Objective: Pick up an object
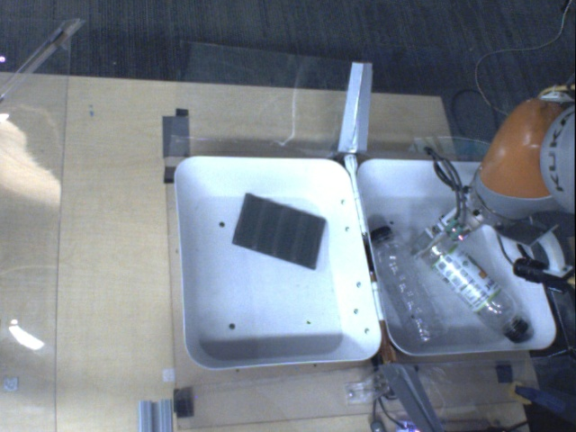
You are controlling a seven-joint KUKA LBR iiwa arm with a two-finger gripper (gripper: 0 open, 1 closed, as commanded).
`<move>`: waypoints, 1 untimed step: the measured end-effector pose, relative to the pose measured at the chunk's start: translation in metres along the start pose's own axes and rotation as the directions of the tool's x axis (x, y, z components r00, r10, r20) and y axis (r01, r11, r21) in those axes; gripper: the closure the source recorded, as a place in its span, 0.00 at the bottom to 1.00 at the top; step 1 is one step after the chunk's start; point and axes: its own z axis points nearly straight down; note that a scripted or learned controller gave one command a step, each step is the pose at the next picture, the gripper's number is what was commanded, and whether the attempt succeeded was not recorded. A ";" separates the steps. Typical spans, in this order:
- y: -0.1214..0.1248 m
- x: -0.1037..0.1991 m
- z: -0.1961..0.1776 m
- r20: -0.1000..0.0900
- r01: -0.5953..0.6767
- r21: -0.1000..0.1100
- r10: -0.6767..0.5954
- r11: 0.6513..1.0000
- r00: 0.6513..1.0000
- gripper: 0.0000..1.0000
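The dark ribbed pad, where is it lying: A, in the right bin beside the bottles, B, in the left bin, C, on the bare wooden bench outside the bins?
B: the dark pad lies flat on the floor of the left bin, apart from the clear bottles in the right bin.

I see a pale wood worktop (99, 268), dark carpet floor (225, 7) beyond it, glare at its left edge.

Slanted overhead view, both bins (270, 174).
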 end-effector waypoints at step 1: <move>-0.009 -0.050 -0.013 -0.001 -0.214 0.003 0.214 0.977 0.977 0.00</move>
